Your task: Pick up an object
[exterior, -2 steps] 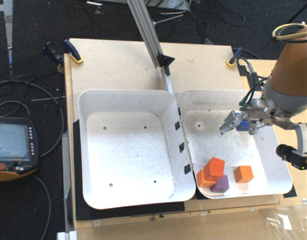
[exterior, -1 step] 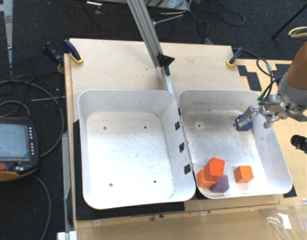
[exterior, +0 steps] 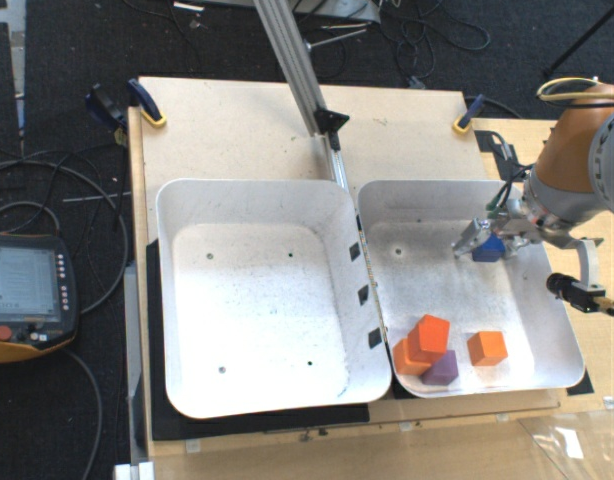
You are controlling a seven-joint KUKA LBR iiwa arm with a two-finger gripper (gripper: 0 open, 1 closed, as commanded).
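The claw (exterior: pixel 484 240) is clamped on a blue block (exterior: pixel 488 249) over the right bin (exterior: pixel 547 308); the orange blocks (exterior: pixel 427 340) lie well below-left

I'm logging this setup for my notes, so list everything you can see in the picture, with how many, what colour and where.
bins: 2, white, side by side on the bench, left bin and right bin
orange blocks: 3, near end of the right bin; two stacked or touching, one apart to their right
purple block: 1, touching the orange pair
blue block: 1, far right part of the right bin, at the jaws
clamps: 2, yellow-tipped, on the bench's far corners
metal rail: 1, grey, slanting down to between the bins
pendant: 1, grey and orange, on the floor at left
arm: 1, grey with orange band, from the right
gripper: 1, over the blue block
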